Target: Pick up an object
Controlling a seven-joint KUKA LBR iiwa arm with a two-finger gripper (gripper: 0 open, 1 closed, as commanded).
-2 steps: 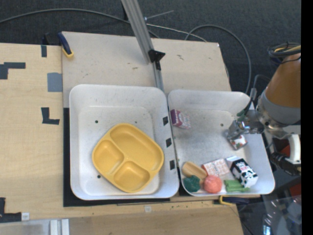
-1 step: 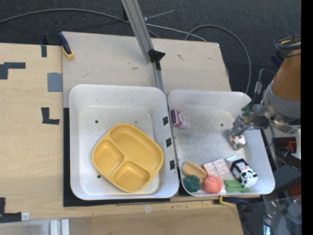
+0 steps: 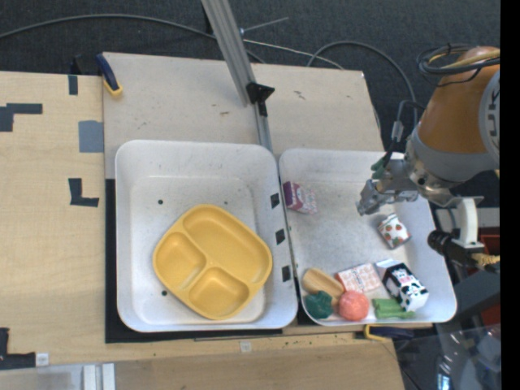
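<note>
My gripper [image 3: 373, 200] hangs over the right bin [image 3: 325, 165], near its right side, under the grey and orange arm. Just below and right of it lies a small white ball with red spots [image 3: 394, 231]. A small purple and white carton [image 3: 300, 197] sits in the bin's upper left. Along the bin's front lie a tan bread-like piece [image 3: 322, 282], a green lump [image 3: 318, 305], an orange-red ball [image 3: 353, 306], a pink and white packet [image 3: 359, 278], a black and white cow-pattern box [image 3: 405, 286] and a green strip [image 3: 391, 308]. Nothing shows between the fingers.
The left bin [image 3: 138, 169] holds a yellow divided plate [image 3: 213, 260]. A grey metal pole [image 3: 231, 35] slants down to the divider between the bins. A blue and yellow clamp [image 3: 109, 75] sits at the bench's back left. Cables run along the dark floor behind.
</note>
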